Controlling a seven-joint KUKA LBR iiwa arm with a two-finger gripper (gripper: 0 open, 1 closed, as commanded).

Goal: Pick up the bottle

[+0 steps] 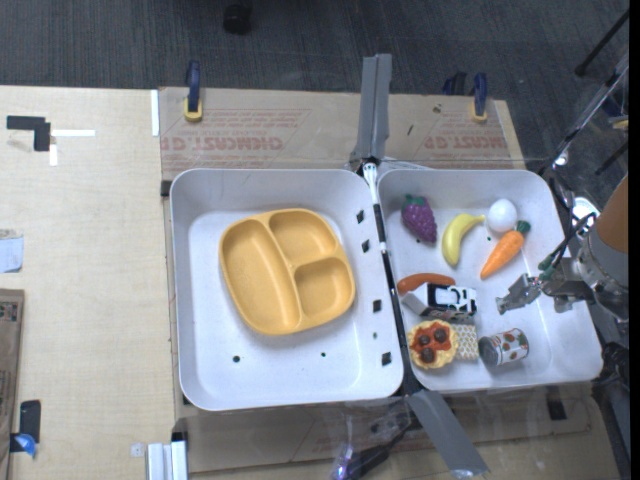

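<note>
Approaching: we put claw point(521, 296) above right bin point(560, 363), nothing held, fingers slightly apart.
Next: we lower onto bottle point(504, 348).

The bench point(80, 268) bears two white bins point(200, 368) side by side.

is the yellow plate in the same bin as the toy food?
No, the yellow plate lies in the left bin, while the banana and carrot lie in the right bin.
</note>
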